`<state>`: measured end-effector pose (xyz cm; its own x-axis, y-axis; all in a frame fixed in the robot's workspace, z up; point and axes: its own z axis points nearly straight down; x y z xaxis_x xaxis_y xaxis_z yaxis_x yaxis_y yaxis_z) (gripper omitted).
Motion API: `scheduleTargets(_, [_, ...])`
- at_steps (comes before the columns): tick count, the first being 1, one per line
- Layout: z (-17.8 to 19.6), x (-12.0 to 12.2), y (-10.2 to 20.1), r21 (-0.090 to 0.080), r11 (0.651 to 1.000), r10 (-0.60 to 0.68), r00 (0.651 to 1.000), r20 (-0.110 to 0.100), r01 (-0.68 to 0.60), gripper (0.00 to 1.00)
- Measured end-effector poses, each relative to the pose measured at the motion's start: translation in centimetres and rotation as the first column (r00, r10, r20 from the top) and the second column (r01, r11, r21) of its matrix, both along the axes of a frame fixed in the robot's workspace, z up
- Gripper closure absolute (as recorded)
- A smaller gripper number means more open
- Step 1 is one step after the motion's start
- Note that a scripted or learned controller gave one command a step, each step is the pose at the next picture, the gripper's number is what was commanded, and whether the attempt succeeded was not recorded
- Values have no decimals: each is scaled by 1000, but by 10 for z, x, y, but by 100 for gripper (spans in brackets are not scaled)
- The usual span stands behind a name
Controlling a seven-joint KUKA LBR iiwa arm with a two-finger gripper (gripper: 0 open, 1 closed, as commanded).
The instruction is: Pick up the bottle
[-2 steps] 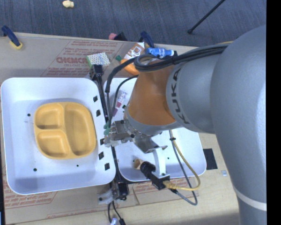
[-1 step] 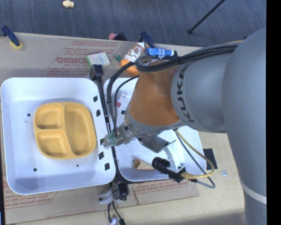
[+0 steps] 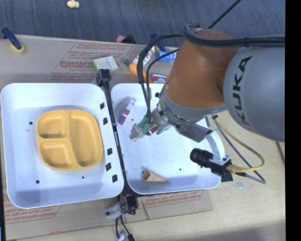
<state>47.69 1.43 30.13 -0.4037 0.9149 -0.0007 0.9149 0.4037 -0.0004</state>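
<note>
A small white bottle [image 3: 126,109] with a purple label lies on its side in the back left part of the right bin [image 3: 190,182], close to the divider. My gripper [image 3: 140,130] hangs over the same bin, a little to the front and right of the bottle and apart from it. Nothing shows in its grasp. The orange-banded wrist [image 3: 200,69] covers the back right part of that bin.
A tan wedge-shaped piece [image 3: 154,176] lies near the right bin's front wall. A yellow divided plate [image 3: 69,138] sits in the left bin [image 3: 15,185]. Small items, including a checked packet [image 3: 105,63], lie on the cardboard behind the bins. A black cable plug [image 3: 208,160] juts out at the right.
</note>
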Motion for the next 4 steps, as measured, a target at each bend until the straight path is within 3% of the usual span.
scheduleTargets(1, [-110, -2, 25, 1, 996, 91, 996, -6, -91, 100])
scheduleTargets(2, [14, 0, 7, 0, 963, 271, 963, 1, -271, 100])
scheduleTargets(3, [-10, -1, 73, 1, 929, 369, 929, -3, -369, 100])
scheduleTargets(4, [-47, -1, 99, 2, 807, 591, 806, -4, -591, 100])
